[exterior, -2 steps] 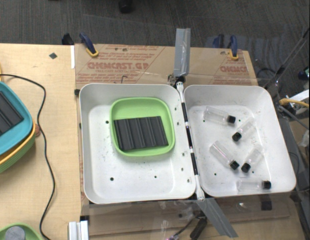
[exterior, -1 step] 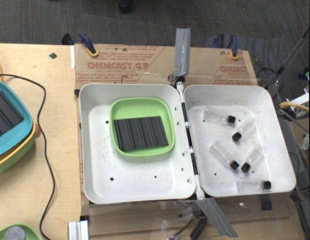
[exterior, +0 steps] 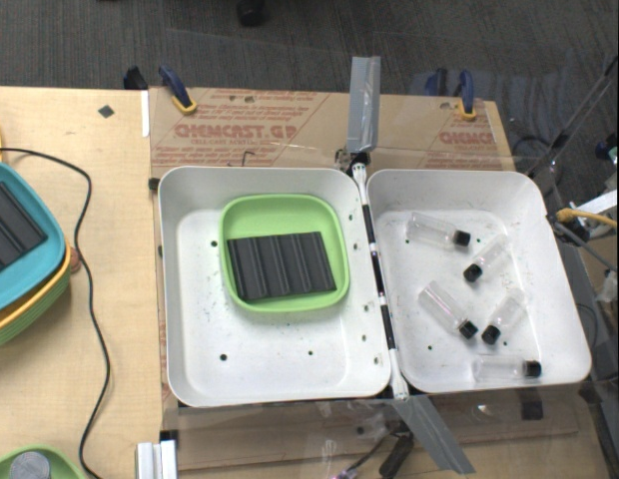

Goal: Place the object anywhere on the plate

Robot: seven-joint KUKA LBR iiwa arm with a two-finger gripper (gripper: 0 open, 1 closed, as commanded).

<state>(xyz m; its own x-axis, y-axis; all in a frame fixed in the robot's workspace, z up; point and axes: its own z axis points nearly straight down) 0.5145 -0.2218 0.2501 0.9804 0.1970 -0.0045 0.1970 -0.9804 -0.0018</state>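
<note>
Vials [exterior: 454,312]: lying loose in right bin [exterior: 549,228], clear plastic w/ black caps; prob. light, slippery, rolling easily.
Grip: taking one across mid-body seems best.
Plate [exterior: 283,216]: sitting in left bin [exterior: 190,267].
Hand: can't tell its state.

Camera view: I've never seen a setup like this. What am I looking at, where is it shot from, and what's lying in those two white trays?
One fixed camera looks down at a slant on a bench. Two shallow white bins sit side by side. The left bin holds a green plate with a dark ribbed insert lying on it. The right bin holds five clear plastic vials with black caps, scattered, such as one near the top and one at the bottom edge. These are the objects to be moved onto the plate; none is on it yet. Cardboard is clamped behind the bins.
</note>
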